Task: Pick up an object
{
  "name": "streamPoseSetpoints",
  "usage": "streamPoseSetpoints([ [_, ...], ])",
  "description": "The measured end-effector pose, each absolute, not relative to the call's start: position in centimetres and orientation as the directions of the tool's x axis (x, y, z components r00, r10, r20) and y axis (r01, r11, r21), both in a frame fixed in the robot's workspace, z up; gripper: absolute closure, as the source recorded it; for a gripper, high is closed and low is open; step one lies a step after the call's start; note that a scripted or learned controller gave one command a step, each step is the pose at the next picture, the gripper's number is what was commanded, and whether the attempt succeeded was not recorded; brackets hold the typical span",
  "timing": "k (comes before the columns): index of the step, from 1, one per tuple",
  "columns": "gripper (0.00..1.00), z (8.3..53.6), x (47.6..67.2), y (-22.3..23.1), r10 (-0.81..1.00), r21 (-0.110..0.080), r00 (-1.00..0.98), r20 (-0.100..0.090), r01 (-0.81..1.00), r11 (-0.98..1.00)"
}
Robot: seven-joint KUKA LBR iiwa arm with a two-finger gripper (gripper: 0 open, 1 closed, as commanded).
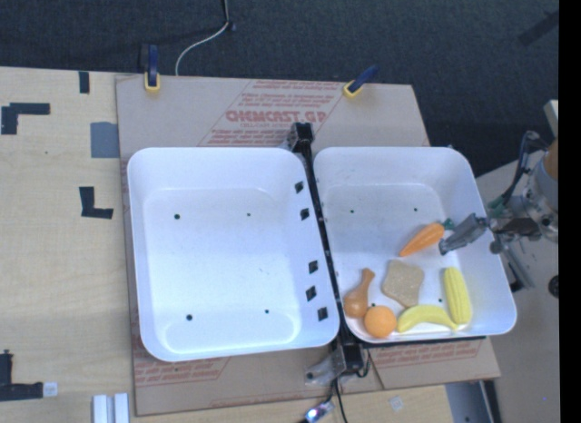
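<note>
While lying near the right wall of the right white shallow bin (363, 165), orange plastic carrot (422, 239) almost touches grey two-finger gripper (461, 233); claw state impossible to tell. Nearby: tan bread slice (402, 281), yellow corn cob (457, 295), yellow banana (424, 319), round orange fruit (379, 322), brown drumstick (359, 297).

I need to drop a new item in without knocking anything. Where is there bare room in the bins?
The left bin has a bare floor wall to wall. In the right bin, the far half is bare, behind the carrot. Its near right corner is crowded: drumstick, orange, bread slice, banana and corn, with the gripper beside the carrot.
</note>
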State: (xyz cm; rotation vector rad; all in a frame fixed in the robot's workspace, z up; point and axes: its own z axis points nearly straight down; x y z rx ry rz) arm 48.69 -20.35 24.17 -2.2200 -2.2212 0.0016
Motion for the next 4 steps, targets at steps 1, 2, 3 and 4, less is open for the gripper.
streamPoseSetpoints([
  [1, 0.0, 29.0, 55.4, -16.5, 1.0, 0.006, -0.007, -0.002, 1.0, 0.007],
  [2, 0.0, 14.0, 52.2, -20.6, 1.0, -0.014, 0.004, 0.002, 1.0, -0.004],
  [3, 0.0, 12.0, 62.0, -18.7, 1.0, 0.004, -0.006, -0.001, 1.0, 0.006],
  [4, 0.0, 24.7, 67.3, -16.1, 1.0, 0.015, -0.006, -0.003, 1.0, 0.006],
])
